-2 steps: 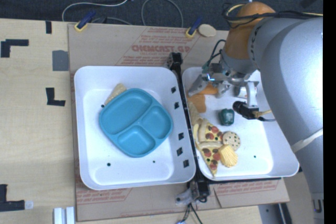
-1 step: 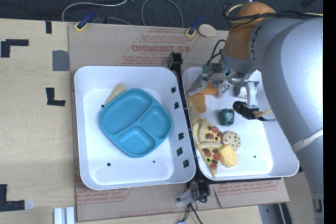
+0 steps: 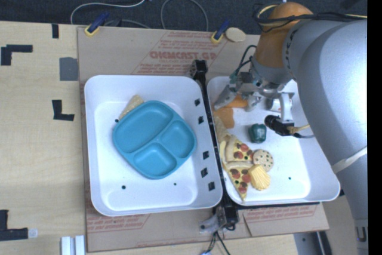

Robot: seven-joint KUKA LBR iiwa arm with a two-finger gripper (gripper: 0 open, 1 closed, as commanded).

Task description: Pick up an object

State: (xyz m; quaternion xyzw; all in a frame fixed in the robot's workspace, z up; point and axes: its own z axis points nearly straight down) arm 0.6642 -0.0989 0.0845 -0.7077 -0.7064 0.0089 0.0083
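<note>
We see the end effector [image 3: 239,94] low over the right bin [image 3: 310,179] near its far left corner, just above an orange piece [image 3: 224,116]; the arm's bulk hides much, and we cannot tell its state. A dark green object [image 3: 258,132] lies just beside.

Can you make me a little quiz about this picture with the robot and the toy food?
1. True or false: the blue divided plate lies in the left bin.
2. Which toy lies nearest the front edge of the right bin? A) pizza slice B) small dark green object C) orange piece
3. Fill in: the gripper is over the ____ bin.

Key: 1 true; 2 A; 3 right.
</note>
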